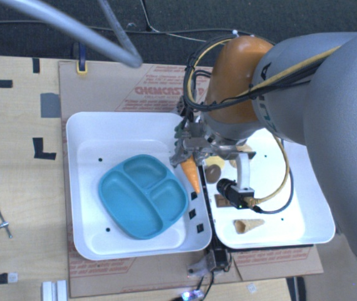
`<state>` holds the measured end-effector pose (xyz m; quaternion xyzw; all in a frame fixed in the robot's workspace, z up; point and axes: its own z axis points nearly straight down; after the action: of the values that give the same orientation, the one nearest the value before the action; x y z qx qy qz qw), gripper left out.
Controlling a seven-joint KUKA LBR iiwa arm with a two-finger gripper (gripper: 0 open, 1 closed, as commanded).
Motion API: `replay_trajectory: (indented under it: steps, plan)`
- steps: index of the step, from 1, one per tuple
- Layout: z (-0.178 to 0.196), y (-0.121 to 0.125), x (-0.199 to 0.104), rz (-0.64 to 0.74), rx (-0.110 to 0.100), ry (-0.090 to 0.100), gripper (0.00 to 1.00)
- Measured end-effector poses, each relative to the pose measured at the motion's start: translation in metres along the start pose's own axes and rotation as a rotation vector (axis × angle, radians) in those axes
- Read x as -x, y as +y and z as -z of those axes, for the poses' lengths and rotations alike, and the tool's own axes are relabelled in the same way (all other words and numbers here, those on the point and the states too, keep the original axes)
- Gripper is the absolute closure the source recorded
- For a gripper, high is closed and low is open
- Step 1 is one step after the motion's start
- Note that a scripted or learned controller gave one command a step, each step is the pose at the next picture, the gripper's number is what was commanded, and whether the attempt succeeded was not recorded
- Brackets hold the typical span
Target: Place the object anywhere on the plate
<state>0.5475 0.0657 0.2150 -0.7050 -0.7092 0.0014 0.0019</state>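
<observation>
One carrot [191, 173] just below the hand [188, 149], beside plate [142, 196]

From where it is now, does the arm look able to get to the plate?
Probably yes: the plate lies open in the left bin with nothing on it, and the hand is beside its right edge, by the carrot.

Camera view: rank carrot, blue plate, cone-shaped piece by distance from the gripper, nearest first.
Gripper sits over the divide between the bins.
1. carrot, directly beneath it at the divide.
2. blue plate, left bin.
3. cone-shaped piece, right bin, near its front edge.
</observation>
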Motion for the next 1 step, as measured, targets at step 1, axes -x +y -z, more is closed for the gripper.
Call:
replay_trajectory:
  steps: [1]
  plan:
    - [-0.0022, -0.0029, -0.0551, 0.002, 0.002, 0.001, 1.00]
